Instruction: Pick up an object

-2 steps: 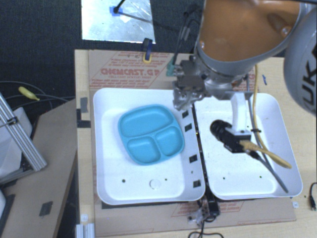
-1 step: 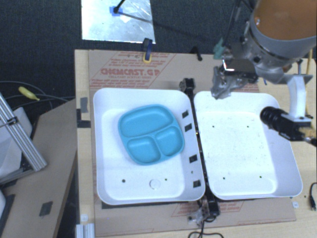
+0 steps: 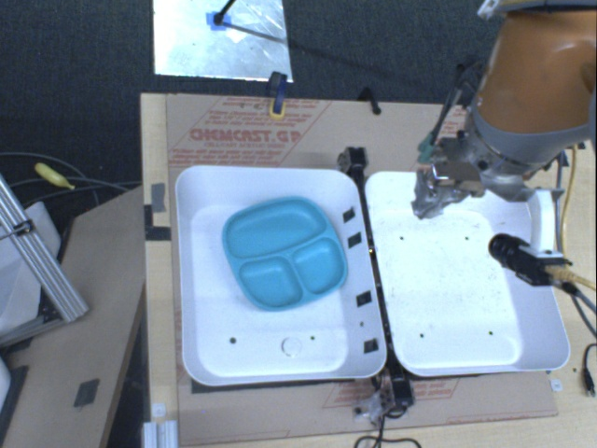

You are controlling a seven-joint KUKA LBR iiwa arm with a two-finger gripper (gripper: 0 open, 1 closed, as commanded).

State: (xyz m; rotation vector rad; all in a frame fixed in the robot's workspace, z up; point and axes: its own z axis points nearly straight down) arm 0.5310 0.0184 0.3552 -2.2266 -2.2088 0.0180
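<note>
A light blue plate (image 3: 284, 252) with three compartments lies flat in the middle of the left bin (image 3: 210, 343). My gripper (image 3: 427, 203) hangs over the far left part of the right bin (image 3: 485, 343), to the right of the divider between the bins. Its tip points down and left, a little above the bin floor. Nothing shows between its fingers. The plate is well to the left of the gripper, across the divider.
The arm's orange and grey wrist (image 3: 541, 73) fills the upper right. A black cylinder (image 3: 519, 255) juts in at the right bin's right side. A small clear disc (image 3: 292, 346) lies near the left bin's front. Cardboard (image 3: 252, 133) sits under both bins.
</note>
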